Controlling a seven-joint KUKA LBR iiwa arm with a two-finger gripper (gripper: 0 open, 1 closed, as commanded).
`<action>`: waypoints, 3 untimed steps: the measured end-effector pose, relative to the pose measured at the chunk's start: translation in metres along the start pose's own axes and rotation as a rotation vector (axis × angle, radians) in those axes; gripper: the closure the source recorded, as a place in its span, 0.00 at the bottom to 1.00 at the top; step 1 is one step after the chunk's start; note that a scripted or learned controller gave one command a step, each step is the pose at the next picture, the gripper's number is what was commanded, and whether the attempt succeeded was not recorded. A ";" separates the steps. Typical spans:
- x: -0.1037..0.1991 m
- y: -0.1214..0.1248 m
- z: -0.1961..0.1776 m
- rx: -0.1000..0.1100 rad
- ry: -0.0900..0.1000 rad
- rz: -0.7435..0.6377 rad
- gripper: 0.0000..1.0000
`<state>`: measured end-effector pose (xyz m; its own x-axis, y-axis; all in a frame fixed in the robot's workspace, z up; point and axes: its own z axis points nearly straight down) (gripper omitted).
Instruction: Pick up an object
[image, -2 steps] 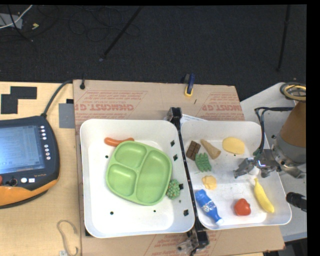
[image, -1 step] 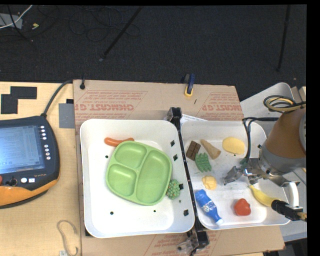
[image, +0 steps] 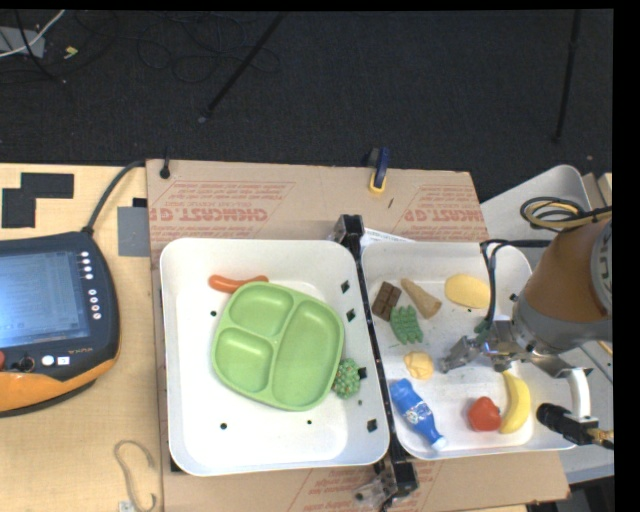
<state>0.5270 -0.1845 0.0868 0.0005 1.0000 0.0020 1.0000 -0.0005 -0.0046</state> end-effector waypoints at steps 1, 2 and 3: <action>-0.002 0.000 -0.011 -0.001 0.000 0.005 1.00; -0.005 -0.001 -0.053 -0.005 -0.002 0.005 1.00; -0.004 0.000 -0.116 -0.007 -0.003 -0.001 1.00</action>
<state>0.5276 -0.1891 0.2029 -0.0003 1.0000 -0.0007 1.0000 0.0003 0.0026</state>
